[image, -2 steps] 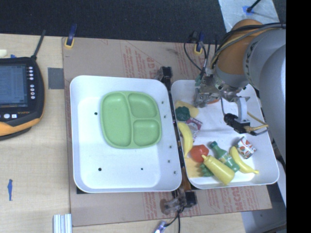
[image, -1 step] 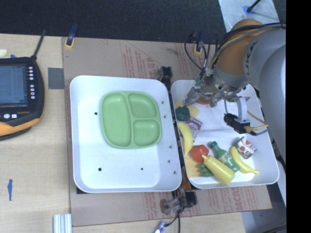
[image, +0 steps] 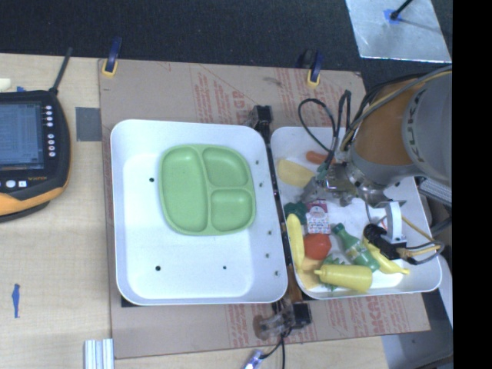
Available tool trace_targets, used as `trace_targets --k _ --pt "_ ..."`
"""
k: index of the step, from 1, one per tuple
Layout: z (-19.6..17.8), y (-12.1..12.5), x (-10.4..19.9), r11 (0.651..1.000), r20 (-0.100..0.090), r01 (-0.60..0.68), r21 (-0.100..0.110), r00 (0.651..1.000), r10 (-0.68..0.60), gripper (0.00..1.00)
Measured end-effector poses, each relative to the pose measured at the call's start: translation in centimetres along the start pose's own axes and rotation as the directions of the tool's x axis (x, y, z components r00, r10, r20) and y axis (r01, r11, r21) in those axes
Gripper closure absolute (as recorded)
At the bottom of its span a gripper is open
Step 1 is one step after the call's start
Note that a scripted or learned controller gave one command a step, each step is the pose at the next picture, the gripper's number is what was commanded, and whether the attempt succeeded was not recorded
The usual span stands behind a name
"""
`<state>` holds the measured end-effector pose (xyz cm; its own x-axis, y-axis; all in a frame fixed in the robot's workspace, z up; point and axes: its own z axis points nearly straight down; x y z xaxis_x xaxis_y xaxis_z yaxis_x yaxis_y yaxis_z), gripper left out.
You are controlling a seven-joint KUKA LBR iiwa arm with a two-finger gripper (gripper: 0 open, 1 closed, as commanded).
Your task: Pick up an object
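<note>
Nearest the camera, below the jaws, a yellow squeeze bottle (image: 346,276) lies on its side against the front wall of the right bin (image: 427,281), with a red tomato-like piece (image: 317,246), a yellow banana-shaped piece (image: 295,239) and a green bottle (image: 352,244) crowded round it; the heap looks dumped loose to give the program many pick targets. Just below-left of the jaws lies a small red-and-white carton (image: 317,219), touching the tomato piece; I judge it the likeliest object to be taken. The gripper (image: 336,181) hangs low over the bin's middle, cables looping above it; whether the jaws are wide or narrow I cannot tell, the wrist hides them. To their left lies a pale yellow piece (image: 293,172), beyond them a small orange one (image: 316,157). Well left, the left bin (image: 138,275) holds a green divided plate (image: 206,188), probably a set-down spot. The arm (image: 403,133) enters from the right, bent steeply down over the desk (image: 73,283). Nothing is seen lifted.
</note>
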<state>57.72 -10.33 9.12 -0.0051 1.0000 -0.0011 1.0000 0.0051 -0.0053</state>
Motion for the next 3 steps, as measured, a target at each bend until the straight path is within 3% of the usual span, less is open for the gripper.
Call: trace_targets --k 1,2,3 --pt "-1.0 0.0 -0.1 1.000 0.002 0.005 0.001 1.000 -0.005 1.00" --pt "-6.9 -0.4 -7.1 1.000 0.000 -0.003 -0.003 1.000 0.003 1.00" --pt "-6.9 -0.4 -7.1 1.000 0.000 -0.003 -0.003 1.000 0.003 0.00"
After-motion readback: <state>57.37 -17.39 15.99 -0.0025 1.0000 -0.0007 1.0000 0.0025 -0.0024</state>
